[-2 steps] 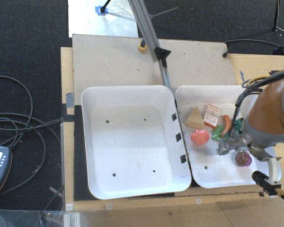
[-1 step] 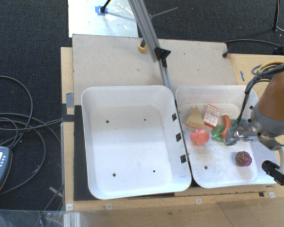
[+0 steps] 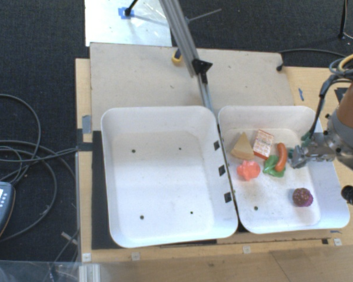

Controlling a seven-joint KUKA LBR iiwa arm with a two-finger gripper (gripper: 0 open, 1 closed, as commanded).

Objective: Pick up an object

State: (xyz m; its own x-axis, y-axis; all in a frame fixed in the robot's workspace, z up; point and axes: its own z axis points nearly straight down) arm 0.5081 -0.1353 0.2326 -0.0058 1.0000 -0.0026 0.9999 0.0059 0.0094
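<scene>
From the overhead camera, nothing's been picked up yet as far as I can see: the toys all sit in the right bin (image 3: 332, 213), with a tan wedge (image 3: 242, 147), a small red-and-white carton (image 3: 263, 143), a pinkish-red lump (image 3: 248, 170) and a green piece (image 3: 273, 168) under an orange-red sausage-shaped piece (image 3: 280, 155) bunched toward 10 o'clock, plus a dark purple ball (image 3: 302, 197) off at 4 o'clock. The gripper (image 3: 296, 157) comes in from 3 o'clock, low and just beside the sausage piece, but I can't tell whether the jaws are apart or together, and nothing shows between them. So I'd call the grasp, the lift and everything after still to do, while the left bin (image 3: 115, 119) plays no part so far.
</scene>
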